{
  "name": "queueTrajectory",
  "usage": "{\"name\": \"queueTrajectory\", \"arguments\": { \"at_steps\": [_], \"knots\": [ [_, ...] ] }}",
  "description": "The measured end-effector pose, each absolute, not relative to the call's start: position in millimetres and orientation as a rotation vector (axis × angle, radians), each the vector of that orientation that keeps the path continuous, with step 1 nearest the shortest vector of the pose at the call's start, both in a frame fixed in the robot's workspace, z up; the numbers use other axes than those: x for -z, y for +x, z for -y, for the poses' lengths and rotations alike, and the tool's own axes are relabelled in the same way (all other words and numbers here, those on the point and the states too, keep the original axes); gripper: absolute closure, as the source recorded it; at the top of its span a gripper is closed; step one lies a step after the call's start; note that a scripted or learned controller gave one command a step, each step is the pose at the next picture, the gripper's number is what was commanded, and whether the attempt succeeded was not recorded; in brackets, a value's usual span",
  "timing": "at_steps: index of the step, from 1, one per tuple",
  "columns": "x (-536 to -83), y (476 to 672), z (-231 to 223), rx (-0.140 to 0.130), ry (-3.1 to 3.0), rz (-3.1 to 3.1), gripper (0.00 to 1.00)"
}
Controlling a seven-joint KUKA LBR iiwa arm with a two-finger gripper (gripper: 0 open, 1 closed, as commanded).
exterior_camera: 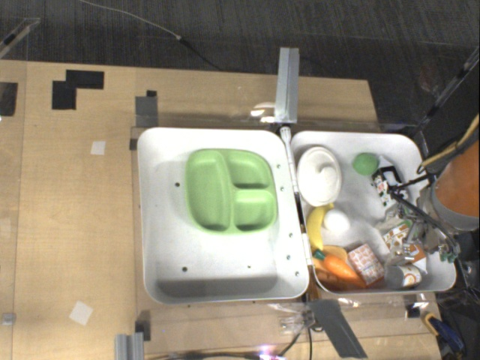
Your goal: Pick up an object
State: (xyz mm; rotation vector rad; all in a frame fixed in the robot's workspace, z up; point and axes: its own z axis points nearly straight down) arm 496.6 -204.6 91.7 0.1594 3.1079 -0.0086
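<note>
Pale wooden bench (67, 223) carrying two shallow white plastic bins side by side. Left white bin (161, 276): holds a light green three-compartment plastic tray (229, 190), lying flat near the bin's centre. Right white bin (409, 150): holds the candidate objects for picking. A round white bowl (319, 175) sits at the bin's upper left, against the dividing wall. Just below it, a curved yellow banana (316, 227) lies along the left wall, touching a white egg-shaped ball (337, 222). An orange carrot-shaped toy (339, 267) lies along the near wall beside a small red-and-white patterned packet (365, 259). A small green round object (366, 163) rests near the far wall, apart from the others. Grey arm with orange band (457, 190) enters from the right edge over the right bin. Its two-finger gripper (401, 235) hangs among cables and small printed items on the bin's right side; whether the claw is released or clenched cannot be told, and no object is seen between it.
</note>
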Motion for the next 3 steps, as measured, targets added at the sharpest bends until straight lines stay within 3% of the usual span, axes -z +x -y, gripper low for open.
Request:
{"name": "queueTrajectory", "arguments": {
  "at_steps": [1,2,3],
  "knots": [
    [-91.7,496.6,204.5,0.009,0.155,-3.108,0.00],
    [-105.4,501.1,204.0,0.013,0.148,-3.094,1.00],
    [-166.1,557.7,205.0,0.006,-0.780,-3.032,1.00]
  ]
}}
